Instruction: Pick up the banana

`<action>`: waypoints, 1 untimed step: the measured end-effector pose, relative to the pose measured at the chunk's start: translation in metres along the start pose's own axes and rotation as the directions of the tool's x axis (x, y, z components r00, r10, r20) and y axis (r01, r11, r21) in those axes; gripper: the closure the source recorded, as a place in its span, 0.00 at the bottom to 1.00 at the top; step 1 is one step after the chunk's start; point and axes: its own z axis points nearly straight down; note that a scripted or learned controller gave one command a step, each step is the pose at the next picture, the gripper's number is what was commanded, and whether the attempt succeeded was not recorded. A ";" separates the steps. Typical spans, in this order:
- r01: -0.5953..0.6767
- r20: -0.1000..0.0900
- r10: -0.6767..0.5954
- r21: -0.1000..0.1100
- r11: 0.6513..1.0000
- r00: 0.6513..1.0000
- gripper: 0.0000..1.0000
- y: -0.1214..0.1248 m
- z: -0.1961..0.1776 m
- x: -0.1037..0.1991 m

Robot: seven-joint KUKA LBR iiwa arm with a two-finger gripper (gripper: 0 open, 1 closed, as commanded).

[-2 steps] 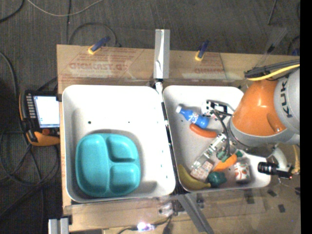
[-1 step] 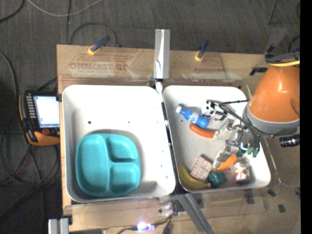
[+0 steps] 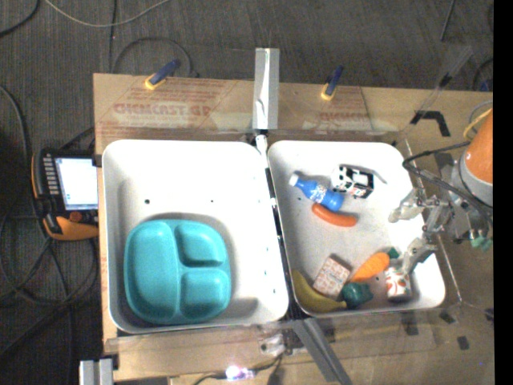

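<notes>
1. Two white bins are seen side by side on the bench. The left bin (image 3: 112, 215) holds a teal tray (image 3: 178, 273) with three parts, set near the front.
2. The banana (image 3: 314, 295) is found in the right bin (image 3: 369, 155), down at the front left corner. It is pressed close to the front wall and lies near the wall between the bins.
3. A small pink box (image 3: 331, 274) is seen just above the banana, and a dark green thing (image 3: 357, 294) is touching its right end. Little room is left around it.
4. A carrot (image 3: 371, 266) and a small red and white can (image 3: 396, 284) are seen further right along the front.
5. A blue bottle (image 3: 316, 190), an orange sausage (image 3: 334, 217) and a black and white toy (image 3: 353, 180) are grouped near the back. The middle of the bin floor is left bare.
6. The gripper (image 3: 422, 224) is seen over the right edge of the right bin, well apart from the banana. Nothing is seen held in it. Whether it is apart or together cannot be told.
</notes>
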 end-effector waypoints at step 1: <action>-0.227 -0.003 0.227 -0.001 0.974 0.974 0.00 0.125 0.035 0.016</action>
